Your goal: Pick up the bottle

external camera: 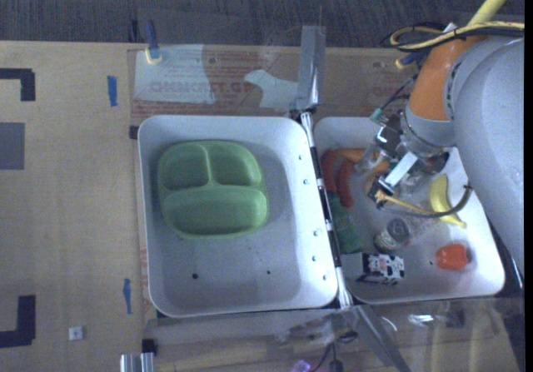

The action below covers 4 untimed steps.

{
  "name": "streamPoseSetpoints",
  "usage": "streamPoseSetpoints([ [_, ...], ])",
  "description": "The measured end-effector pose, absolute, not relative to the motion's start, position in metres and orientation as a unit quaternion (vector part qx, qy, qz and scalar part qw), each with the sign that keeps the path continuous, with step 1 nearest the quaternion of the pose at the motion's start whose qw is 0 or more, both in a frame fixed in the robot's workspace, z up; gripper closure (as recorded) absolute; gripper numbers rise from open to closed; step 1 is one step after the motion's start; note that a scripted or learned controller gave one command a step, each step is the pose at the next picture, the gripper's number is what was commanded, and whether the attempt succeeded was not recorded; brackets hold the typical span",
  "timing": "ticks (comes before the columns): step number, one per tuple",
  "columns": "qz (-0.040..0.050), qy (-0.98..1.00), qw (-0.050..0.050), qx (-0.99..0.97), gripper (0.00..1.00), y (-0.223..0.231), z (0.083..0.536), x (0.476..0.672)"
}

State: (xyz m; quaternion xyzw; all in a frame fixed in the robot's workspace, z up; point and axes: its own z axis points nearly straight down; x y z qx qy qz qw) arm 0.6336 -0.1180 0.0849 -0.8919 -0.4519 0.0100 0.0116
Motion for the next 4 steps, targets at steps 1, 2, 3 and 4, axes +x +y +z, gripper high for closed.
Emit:
streamPoseSetpoints([
  [1, 0.0037, -0.454, 0.005, -0.891, 1.0, -0.116, 0.097, 0.638],
  [2, 0.0003, -0.344, 0.0, -0.939, 1.0, -0.169, 0.122, 0.622],
  [3, 0.0012, -0.344, 0.0, -0.939, 0.0, -0.169, 0.122, 0.622],
  [4, -0.0066, -0.38, -0.005, -0.925, 0.0, -0.108, 0.094, 0.591],
])
